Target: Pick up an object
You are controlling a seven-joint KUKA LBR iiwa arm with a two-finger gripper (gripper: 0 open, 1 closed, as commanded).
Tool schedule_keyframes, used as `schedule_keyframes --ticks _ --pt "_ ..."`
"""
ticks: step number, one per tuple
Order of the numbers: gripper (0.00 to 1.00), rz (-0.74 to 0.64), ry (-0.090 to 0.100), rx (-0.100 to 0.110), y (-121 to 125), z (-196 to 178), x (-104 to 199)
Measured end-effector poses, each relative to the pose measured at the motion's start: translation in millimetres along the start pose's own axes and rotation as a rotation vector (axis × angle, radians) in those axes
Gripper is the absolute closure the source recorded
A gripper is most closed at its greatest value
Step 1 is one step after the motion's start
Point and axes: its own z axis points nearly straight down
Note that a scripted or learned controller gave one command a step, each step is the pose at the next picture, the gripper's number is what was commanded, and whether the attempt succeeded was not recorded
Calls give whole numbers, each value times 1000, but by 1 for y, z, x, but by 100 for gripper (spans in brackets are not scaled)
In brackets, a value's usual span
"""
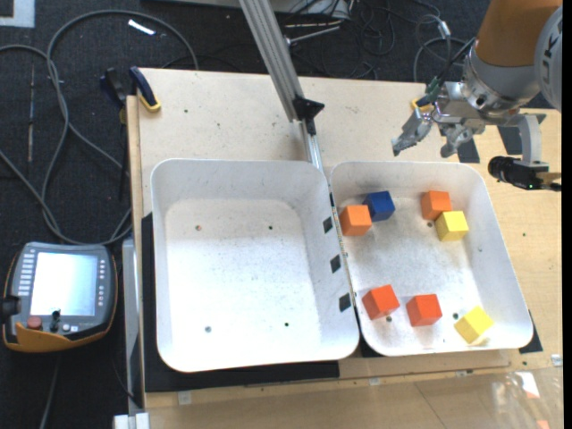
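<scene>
The gripper [435, 139] hangs above the bench just beyond the far edge of the right bin [500, 231], its fingers spread apart with nothing between them. In that bin lie seven blocks: a blue block [380, 205] touching an orange block [355, 219] (far left), others scattered, and a yellow block [473, 324] in the near right corner.

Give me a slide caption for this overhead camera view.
Pincer above the right bin holding seven colored blocks.
</scene>
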Motion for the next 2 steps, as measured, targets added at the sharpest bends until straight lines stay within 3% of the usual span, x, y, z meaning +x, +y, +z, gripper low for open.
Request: schedule_keyframes --ticks 1,2 --pt "0 4 -1 -3 -4 -11 -18" --pt "0 4 2 7 -22 131 -18"
